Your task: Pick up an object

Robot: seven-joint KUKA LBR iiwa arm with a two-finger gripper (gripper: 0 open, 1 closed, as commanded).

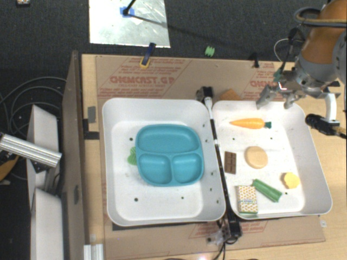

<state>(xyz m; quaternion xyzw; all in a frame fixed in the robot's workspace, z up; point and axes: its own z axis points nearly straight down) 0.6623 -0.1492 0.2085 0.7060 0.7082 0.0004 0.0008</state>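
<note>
The right bin (309, 145) holds an orange carrot (249, 123), a round tan biscuit (256, 157), a brown chocolate bar (230, 162), a yellow piece (290, 180), a green pod (267, 190) and a small patterned box (247, 198). My gripper (276, 101) hangs over the bin's far edge, above and to the right of the carrot. It is open, with nothing between its fingers.
The left bin (116, 145) carries a blue divided plate (169, 153) with a small green item (132, 156) at its left side. A black divider (216, 145) runs between the bins. Cardboard (162, 75) lies behind them. A black fixture (321, 123) sticks in at the right.
</note>
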